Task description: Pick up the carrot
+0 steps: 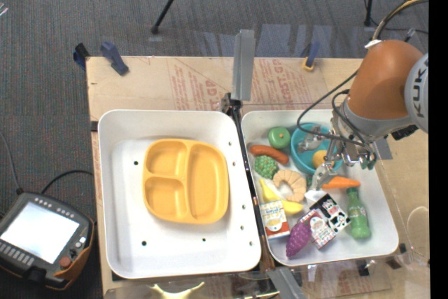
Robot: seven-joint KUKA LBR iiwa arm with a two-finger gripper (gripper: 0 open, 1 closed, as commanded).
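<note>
Arm [383, 84] enters from right, orange band uppermost, wrist angled down-left. Hand [334, 163] low; finger state seemingly obscured by cabling.

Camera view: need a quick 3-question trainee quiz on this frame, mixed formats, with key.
1. True or false: the carrot lies in the left bin.
2. What sits in the left bin? A) a yellow divided plate B) a green bottle C) a purple toy
3. Fill in: the gripper hangs just above the ____.

Key:
1. False; the carrot is in the right bin.
2. A
3. carrot
</note>
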